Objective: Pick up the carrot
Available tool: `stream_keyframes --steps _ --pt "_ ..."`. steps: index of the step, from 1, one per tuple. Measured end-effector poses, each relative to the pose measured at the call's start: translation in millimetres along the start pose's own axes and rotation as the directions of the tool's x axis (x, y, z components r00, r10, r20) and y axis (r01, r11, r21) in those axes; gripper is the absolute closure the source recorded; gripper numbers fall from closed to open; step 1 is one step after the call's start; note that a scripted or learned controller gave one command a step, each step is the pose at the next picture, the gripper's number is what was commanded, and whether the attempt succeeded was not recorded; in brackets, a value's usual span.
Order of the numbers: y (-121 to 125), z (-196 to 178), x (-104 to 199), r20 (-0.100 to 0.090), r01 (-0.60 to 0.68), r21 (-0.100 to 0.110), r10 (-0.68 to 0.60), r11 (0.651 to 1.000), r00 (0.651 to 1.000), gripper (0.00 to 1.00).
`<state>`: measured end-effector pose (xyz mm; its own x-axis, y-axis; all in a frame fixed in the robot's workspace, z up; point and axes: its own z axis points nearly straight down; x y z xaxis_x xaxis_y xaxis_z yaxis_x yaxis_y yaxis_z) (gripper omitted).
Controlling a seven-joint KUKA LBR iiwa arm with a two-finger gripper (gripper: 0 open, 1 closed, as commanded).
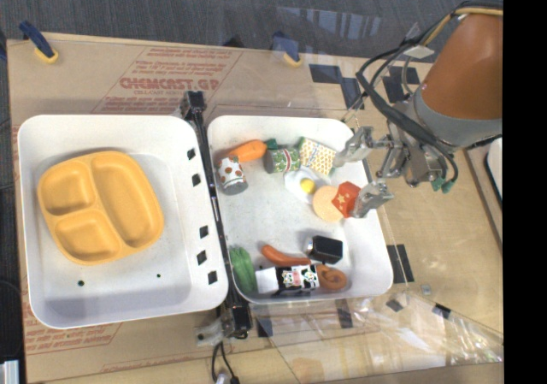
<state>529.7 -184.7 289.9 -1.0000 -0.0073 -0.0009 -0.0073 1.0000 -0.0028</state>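
Here the carrot (250, 150) lies near the far wall of the right bin (376, 241), its green top touching a dark green can (282, 159), with a small white can (231, 174) bearing red marks just beside it toward the divider. The pincer (362, 170) hangs over the bin's right rim with its two fingers spread wide and nothing between them; the nearer finger sits by a red piece with a pale star (344, 198). At the bin's near wall a carton printed with a black-and-white cow (295, 277) lies on its side. The left bin (111, 292) holds a yellow divided tray (99, 204). On the table, cardboard (162, 83) reads "CHEMCAST" in red; smaller lines are illegible.
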Motion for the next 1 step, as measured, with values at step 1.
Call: stream_keyframes --steps 1 --pt "34.7 140.8 -23.6 -0.009 0.186 -0.009 -0.186 0.982 0.982 0.00"
